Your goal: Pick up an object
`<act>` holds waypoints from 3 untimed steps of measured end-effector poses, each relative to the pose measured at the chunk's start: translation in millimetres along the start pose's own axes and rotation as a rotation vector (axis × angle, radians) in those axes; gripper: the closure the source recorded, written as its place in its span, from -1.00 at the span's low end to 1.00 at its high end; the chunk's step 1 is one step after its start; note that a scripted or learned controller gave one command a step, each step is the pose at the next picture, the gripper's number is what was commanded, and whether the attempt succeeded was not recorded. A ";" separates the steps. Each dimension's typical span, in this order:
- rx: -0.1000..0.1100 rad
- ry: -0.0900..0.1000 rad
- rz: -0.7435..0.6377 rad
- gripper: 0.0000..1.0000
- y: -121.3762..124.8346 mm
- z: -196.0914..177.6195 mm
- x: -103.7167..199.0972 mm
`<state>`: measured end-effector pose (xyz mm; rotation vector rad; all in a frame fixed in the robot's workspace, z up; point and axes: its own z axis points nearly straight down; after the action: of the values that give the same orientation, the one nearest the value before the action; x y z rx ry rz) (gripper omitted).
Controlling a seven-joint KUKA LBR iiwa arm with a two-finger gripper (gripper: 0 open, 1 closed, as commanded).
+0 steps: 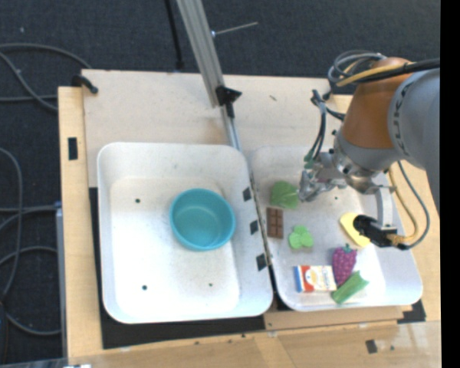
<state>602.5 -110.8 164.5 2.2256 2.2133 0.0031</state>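
- One likely target: the pale green leafy piece [284,195] in the right bin [402,282], upper left part, just beside the gripper [313,185]. Judged light, probably soft plastic or foam toy food, so you can pinch it across its narrow middle without much force.
- Gripper state: you cannot tell. The tips sit low by the green piece, blurred and dark against the wrist above, and nothing is clearly seen between them.
- Whether the tips touch the green piece or just sit beside it is also unclear to you.
- Other candidates in the same bin: brown chocolate bar [274,221] near the left wall, flat and stiff, hard to get under; small green blob [300,239]; purple grapes [343,260], bumpy, may slip; green pod [349,288]; white-and-red carton [315,278], light, boxy, take the short sides.
- Yellow banana-like piece [352,228] is partly covered by a black part of the arm, so its shape is cut off.
- Left bin [115,167] holds a teal bowl [202,218], well apart from the gripper.
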 end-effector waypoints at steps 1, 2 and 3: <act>-0.004 -0.001 -0.008 1.00 9.0 -61.8 -2.3; 0.002 0.002 -0.010 1.00 9.8 -63.1 -2.4; 0.002 0.003 -0.013 1.00 2.6 -73.5 42.6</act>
<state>605.1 -68.2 237.9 2.2137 2.2302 0.0042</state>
